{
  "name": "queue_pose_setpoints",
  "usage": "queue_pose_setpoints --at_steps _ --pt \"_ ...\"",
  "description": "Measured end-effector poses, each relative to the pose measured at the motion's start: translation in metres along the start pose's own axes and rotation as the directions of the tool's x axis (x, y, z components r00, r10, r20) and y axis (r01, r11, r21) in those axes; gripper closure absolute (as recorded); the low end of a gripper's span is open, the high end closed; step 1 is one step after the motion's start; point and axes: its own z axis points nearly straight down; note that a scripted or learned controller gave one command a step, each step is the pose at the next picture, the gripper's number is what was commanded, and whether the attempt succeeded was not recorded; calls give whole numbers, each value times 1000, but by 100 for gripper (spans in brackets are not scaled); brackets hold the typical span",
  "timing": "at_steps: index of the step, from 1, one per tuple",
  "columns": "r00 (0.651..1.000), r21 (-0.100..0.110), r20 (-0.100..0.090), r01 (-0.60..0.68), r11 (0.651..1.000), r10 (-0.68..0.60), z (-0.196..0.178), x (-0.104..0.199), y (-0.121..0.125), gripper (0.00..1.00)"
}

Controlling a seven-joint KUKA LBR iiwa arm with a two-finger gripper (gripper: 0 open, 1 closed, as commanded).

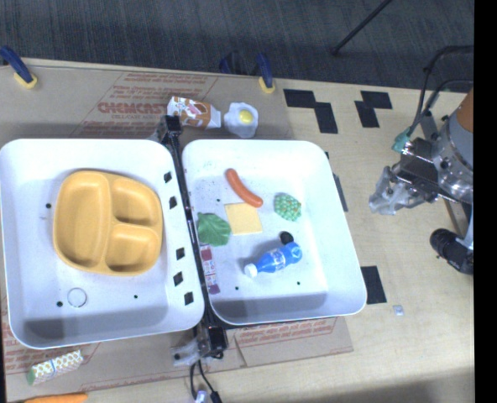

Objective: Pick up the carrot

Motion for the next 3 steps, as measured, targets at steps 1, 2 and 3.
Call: queue_pose_setpoints --at_steps 1,2,3 --pt "997 7 0 -81 997 81 188 24 -12 100" --pt "1000 0 0 12 1000 -12 79 8 -3 100" --pt "949 -1 1 317 949 -317 23 6 -2 100"
